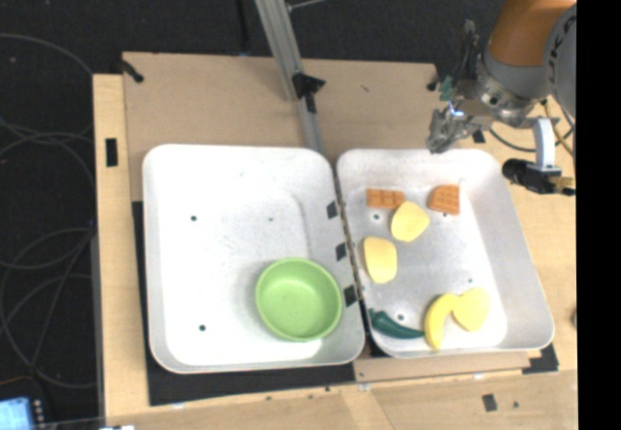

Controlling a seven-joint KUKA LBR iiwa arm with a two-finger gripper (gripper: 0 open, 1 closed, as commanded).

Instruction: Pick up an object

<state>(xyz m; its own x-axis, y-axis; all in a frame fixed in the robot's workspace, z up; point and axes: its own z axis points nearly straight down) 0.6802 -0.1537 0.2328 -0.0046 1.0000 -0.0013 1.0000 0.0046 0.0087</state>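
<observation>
Arm came in from the right, orange band visible above the wrist; gripper [448, 132] sat over the far rim of the right bin [514, 234], near its back edge and above the bench surface. Nothing visible between the fingers; at this resolution I couldn't tell whether they were apart or closed. Right bin held all the small items: an orange waffle-like piece [384, 198] at the back left, a smaller orange square piece [445, 199] to its right, nearest the gripper but clearly apart from it. Two pale yellow chips below those, one [409, 221] near centre, one [379, 259] toward the divider. At the front: a yellow banana [438, 320] touching another yellow slice [472, 310], and a dark green pepper-shaped object [391, 324] by the front left corner. Left bin [194, 185] held a green bowl [298, 298], upright, front right area, near the divider.
</observation>
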